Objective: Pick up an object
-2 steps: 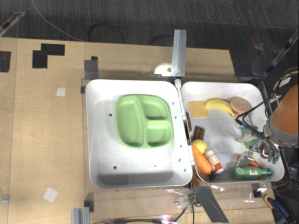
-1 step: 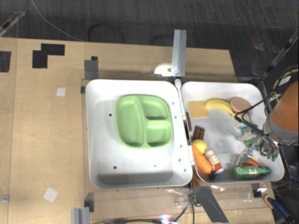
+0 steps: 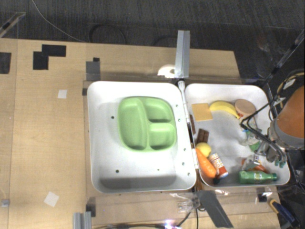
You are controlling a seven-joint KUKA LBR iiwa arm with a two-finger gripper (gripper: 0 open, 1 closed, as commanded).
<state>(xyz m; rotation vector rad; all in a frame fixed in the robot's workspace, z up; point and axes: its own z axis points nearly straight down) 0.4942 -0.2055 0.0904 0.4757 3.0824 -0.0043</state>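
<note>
At the near edge of the right bin [image 3: 281, 178] lies a green bottle [image 3: 258, 177] on its side, its neck pointing to the right. Just to its left stand close together an orange carrot [image 3: 206, 166], a small red-and-white bottle [image 3: 218, 164] and a yellow lemon [image 3: 203, 150], with a dark brown chocolate piece [image 3: 202, 136] just behind them. Farther back in this bin I see a tan square slice [image 3: 202, 111], a yellow banana [image 3: 224, 109] and a round beige disc [image 3: 245, 106] touching the banana's end. The arm comes in from the right, and its gripper [image 3: 261, 157] is low in the bin just above the green bottle, over something small and orange-red; if the fingers are apart or together, I cannot tell. The left bin [image 3: 102, 128] holds 1 green plate [image 3: 145, 123] with 3 compartments.
</note>
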